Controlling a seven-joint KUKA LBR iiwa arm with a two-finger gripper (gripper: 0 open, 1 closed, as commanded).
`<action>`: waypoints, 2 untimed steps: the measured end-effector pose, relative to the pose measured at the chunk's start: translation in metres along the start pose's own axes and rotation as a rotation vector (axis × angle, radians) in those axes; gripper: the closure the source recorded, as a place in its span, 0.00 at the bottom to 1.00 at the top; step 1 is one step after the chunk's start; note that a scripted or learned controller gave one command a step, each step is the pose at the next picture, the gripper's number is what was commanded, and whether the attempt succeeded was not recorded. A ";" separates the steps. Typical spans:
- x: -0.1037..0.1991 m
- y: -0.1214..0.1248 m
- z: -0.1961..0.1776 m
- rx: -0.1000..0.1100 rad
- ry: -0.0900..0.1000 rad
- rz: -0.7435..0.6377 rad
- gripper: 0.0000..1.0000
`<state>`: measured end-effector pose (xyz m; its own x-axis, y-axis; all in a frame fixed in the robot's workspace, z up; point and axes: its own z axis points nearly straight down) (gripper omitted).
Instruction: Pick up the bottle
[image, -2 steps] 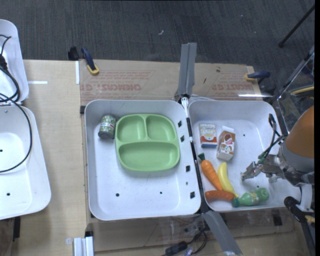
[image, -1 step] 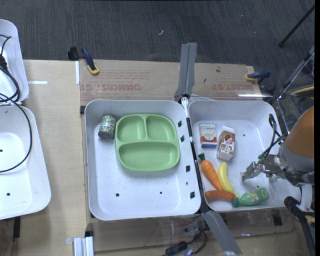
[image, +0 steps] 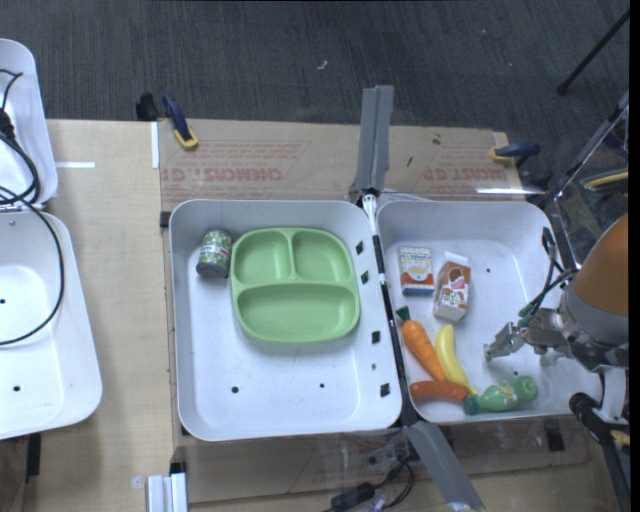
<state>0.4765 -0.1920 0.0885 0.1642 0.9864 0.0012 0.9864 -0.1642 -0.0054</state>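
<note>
Two shallow white bins are seen side by side, and the task's thing lies in the right-hand bin (image: 520, 230): a small green plastic bottle (image: 505, 395), resting on its side against that bin's near wall. All places below are given relative to this bottle.

Just to its left, and touching or nearly touching its cap end, a red chilli-shaped toy (image: 438, 391) is laid flat. Above and to the left, a yellow toy banana (image: 450, 357) and an orange toy carrot (image: 421, 345) are placed side by side. Farther up, two small printed cartons (image: 452, 288) are found, well apart from the bottle. Far to the left, in the other bin, a green three-compartment plastic plate (image: 295, 283) and a small patterned can (image: 213, 253) are set.

The two-finger metal gripper (image: 505, 342) is held just above the bottle in the view, apart from it, with nothing seen between its fingers. The fingers appear spread, so the gripper is judged to be parted and empty.

The step in hand is judged to be the approach, with the grasp not yet made. For the next move, the gripper would need to be brought down over the bottle's body, with the fingers set across its narrow width. Care is called for at the near wall and at the chilli, since little room is left on either side.
</note>
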 end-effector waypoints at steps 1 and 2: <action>0.000 0.000 0.000 0.001 0.000 0.001 0.00; 0.000 0.000 0.000 0.000 0.000 0.000 0.00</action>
<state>0.4765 -0.1920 0.0886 0.1647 0.9863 0.0014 0.9863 -0.1647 -0.0059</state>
